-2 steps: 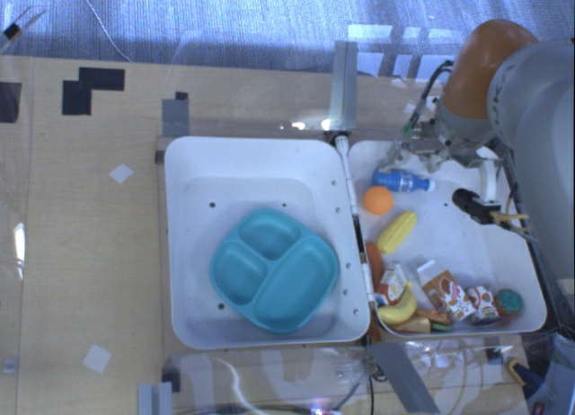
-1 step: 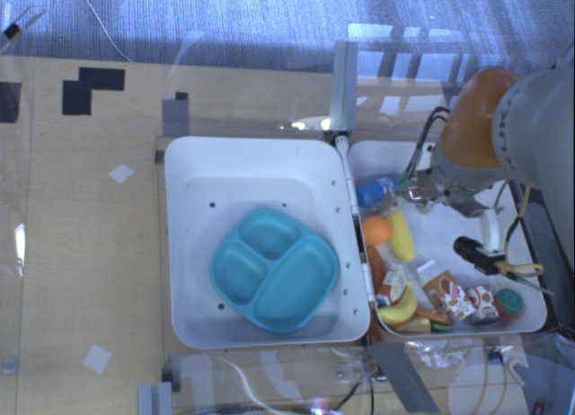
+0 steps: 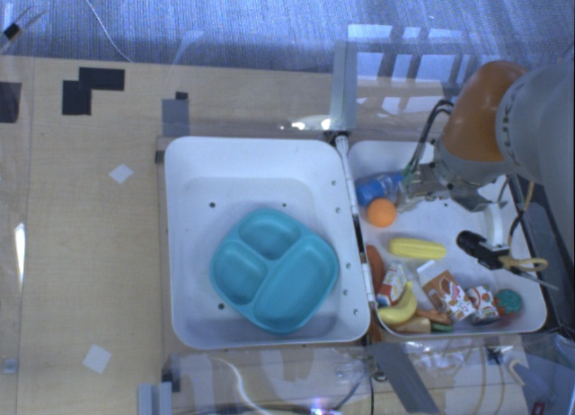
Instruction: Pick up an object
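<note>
White left bin [image 3: 193, 225], with a turquoise divided plate [image 3: 274, 268] in it. White right bin [image 3: 449, 225], with these colours inside: a blue object [image 3: 371, 190] at its upper left, an orange ball [image 3: 382, 213] just below, a yellow oblong piece [image 3: 417, 248] mid-bin, a yellow banana [image 3: 402, 307] at the lower edge, a brown box [image 3: 445, 295] printed with red and white pictures, and a teal round piece [image 3: 508, 301] at lower right. Pale tan bench [image 3: 81, 269] with black blocks [image 3: 90, 90] at the upper left of the frame. Grey arm [image 3: 539, 126] with an orange band [image 3: 472, 117]

One fixed overhead camera looks slantwise down on both bins [image 3: 193, 251]
</note>
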Controlling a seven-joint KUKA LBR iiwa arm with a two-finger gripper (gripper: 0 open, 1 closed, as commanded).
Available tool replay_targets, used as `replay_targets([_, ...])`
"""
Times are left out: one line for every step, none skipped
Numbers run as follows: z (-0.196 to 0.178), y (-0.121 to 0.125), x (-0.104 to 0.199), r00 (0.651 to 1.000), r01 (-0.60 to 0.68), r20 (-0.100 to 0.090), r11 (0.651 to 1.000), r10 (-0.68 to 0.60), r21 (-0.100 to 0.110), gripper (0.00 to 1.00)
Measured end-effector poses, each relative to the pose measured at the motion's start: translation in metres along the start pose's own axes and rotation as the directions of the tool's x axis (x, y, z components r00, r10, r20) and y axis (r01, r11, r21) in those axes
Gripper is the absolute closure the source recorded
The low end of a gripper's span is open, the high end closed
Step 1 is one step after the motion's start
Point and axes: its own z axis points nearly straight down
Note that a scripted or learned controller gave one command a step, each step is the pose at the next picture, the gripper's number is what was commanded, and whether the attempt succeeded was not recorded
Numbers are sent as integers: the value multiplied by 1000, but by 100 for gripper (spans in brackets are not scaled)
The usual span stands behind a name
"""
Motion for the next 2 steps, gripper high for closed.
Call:
replay_targets([-51, 18, 5, 984, -179, -2, 984, 179, 15, 100])
replay_targets([-62, 21, 6, 985, -173, -2, 985, 173, 10, 100])
